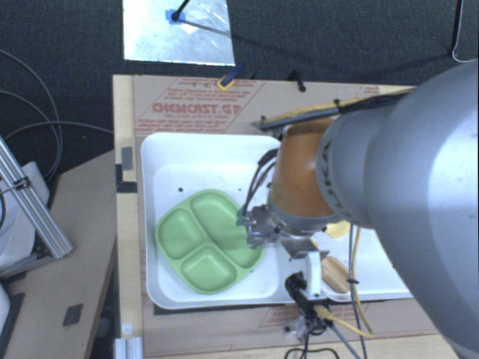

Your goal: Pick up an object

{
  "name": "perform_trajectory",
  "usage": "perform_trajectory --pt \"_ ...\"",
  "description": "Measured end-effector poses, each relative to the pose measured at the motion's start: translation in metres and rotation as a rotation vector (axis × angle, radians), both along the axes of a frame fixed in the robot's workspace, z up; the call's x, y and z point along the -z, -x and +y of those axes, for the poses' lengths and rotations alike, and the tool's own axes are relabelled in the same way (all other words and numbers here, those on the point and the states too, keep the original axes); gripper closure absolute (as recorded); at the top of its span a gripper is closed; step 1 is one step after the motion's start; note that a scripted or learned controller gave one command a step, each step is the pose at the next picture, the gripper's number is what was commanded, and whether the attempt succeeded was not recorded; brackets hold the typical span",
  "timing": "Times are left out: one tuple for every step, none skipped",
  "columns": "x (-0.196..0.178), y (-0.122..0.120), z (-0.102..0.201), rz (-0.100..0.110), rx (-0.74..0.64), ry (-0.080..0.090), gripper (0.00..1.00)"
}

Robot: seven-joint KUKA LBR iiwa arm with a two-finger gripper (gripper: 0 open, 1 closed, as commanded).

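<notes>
Grey arm [404, 155], huge and close to the lens, sweeps in from the right, its orange band [299, 170] sitting just above the wrist. Down below that band, the gripper [254, 230] hangs right at the right-hand edge of the green divided plate [206, 238], over the plate's rim where the two bins meet. How its tips stand I cannot tell; the wrist body and cables cover them, and nothing can be seen clamped between them. Whether it touches the plate is also unclear from this angle.

Taking the plate as the marker: it lies flat in the left white bin [161, 163], three compartments, toward the bin's front half. Right of the plate, past the gripper, a tan rounded object [334, 275] and a yellow piece [338, 230] rest in the right bin [389, 286], partly hidden by the arm. Behind the plate, beyond the bin's far wall, printed cardboard [198, 103] lies under the bins.
</notes>
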State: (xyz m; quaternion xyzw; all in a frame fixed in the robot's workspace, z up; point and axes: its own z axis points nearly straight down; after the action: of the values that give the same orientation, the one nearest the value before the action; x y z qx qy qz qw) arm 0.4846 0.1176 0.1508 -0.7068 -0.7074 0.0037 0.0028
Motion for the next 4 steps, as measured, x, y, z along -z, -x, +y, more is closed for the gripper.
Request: perform_trajectory --pt "0.068 -0.048 0.018 -0.013 -0.004 -0.002 1.00" --pt "-0.043 -0.135 -0.010 -0.025 -0.002 -0.001 1.00" --pt "0.048 -0.164 0.017 -0.010 -0.006 -0.002 1.00" --pt "0.057 -0.102 0.062 -0.061 0.000 0.000 1.00"
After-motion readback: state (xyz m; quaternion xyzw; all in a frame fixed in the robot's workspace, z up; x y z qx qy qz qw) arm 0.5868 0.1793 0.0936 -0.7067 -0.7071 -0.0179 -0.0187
